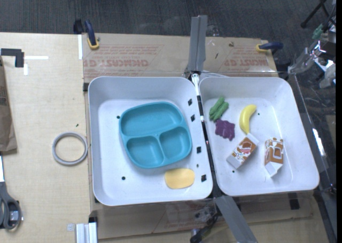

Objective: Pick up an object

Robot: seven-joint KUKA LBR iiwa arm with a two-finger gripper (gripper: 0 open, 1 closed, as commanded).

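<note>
at the near edge of the surface [43,103], on the left, a pair of scissors [8,210] is seen, partly cut off by the frame. a little farther in, a grey ring [69,148] lies flat on the bare wood, just beside the left bin [101,183] but apart from it.

in the left bin, a pale yellow oval piece [179,178] rests near the front wall, just in front of a blue divided plate [155,134]. the plate is set upright with its three compartments facing up, and it takes up the middle of that bin.

in the right bin [299,130], two small white and orange cartons are found nearest the front: one carton [242,153] lies tilted toward the middle, and the other carton [274,156] lies to its right, the two apart from each other. behind the first carton a purple bunch of grapes [225,128] is placed. beyond it, a green vegetable piece [218,108] lies at a slant, close to the wall shared by the two bins. a yellow banana [246,117] is laid to the right of the green piece, near it without touching.

at the far edge, flattened cardboard [139,57] is clamped down behind both bins.

the state of the end effector cannot be told, nor what it touches.
</note>
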